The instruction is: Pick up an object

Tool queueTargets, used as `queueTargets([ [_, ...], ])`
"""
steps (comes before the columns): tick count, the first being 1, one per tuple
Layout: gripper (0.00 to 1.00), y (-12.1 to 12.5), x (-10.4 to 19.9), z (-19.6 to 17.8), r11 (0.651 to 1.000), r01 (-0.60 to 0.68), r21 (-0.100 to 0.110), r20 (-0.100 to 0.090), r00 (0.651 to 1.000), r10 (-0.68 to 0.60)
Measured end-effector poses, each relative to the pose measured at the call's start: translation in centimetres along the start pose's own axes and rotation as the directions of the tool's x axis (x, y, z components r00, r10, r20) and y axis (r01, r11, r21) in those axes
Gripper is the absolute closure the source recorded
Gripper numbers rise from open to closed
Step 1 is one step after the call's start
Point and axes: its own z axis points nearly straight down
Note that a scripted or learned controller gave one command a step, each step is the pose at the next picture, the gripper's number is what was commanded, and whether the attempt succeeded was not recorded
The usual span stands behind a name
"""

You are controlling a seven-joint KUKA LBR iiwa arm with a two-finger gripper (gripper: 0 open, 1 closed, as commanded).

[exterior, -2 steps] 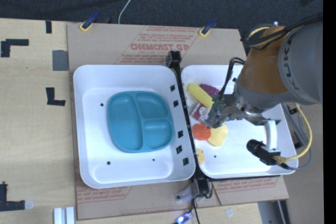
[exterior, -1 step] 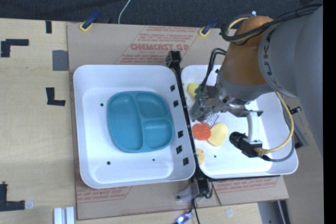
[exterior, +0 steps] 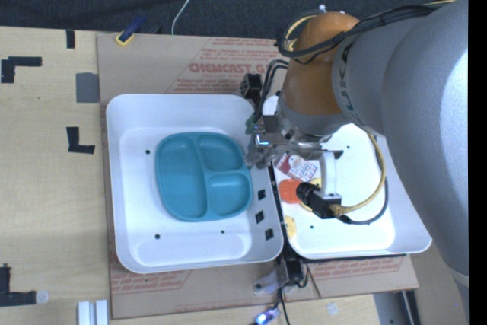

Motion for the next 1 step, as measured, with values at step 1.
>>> queueTargets([
  [1, 1.00, 0.38, 5.07, 0.34, 1.000, -0.001, 0.001, 0.001, 1.000, 0.001],
])
